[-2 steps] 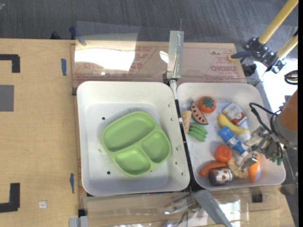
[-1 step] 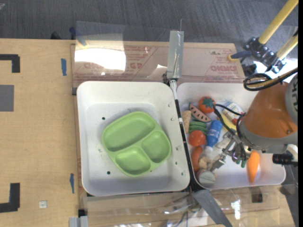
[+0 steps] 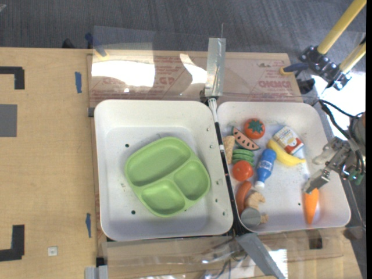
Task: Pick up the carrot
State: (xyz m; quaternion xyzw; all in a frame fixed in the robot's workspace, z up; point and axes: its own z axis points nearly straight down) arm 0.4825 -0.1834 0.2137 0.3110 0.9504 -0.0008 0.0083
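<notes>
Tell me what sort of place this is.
Probably a robot lab bench for grasping trials: two white bins taped to a cardboard-covered bench, toy food such as a carrot and banana, and a gripper reaching in.

Bright even light, glare on plastic sheet (image 3: 125,71), slightly soft focus

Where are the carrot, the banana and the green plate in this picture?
carrot (image 3: 311,206), camera view, middle of its orange body.
banana (image 3: 285,156), camera view, middle of its yellow curve.
green plate (image 3: 152,164), camera view, floor of its largest compartment.
</notes>
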